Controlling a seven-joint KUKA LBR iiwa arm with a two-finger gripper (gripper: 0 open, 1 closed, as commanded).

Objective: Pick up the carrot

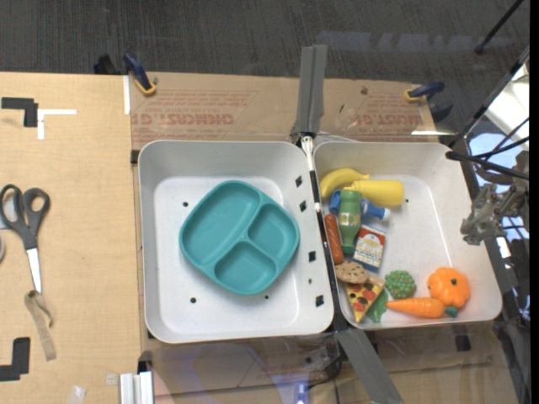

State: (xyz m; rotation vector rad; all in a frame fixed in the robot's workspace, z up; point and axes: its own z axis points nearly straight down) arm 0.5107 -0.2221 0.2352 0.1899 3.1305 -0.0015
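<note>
The carrot [416,307] (likely light, stiff, slick plastic) lies beside the pumpkin [449,286]; grip across its thicker middle. I cannot tell the tool's [478,219] state.

This looks like a lab or test room where a robot is tried out, not a home. Two white bins [313,225] sit side by side on a wooden tabletop [63,167]. Brown cardboard [210,112] is held down behind them with blue clamps [140,74]. Black tape marks [21,110] are stuck on the wood, and scissors [25,217] lie there too. The food in the right bin is toy food [370,251], and a teal plate [240,236] lies in the left one. The floor [210,19] is dark grey carpet, like in a work room.
</note>
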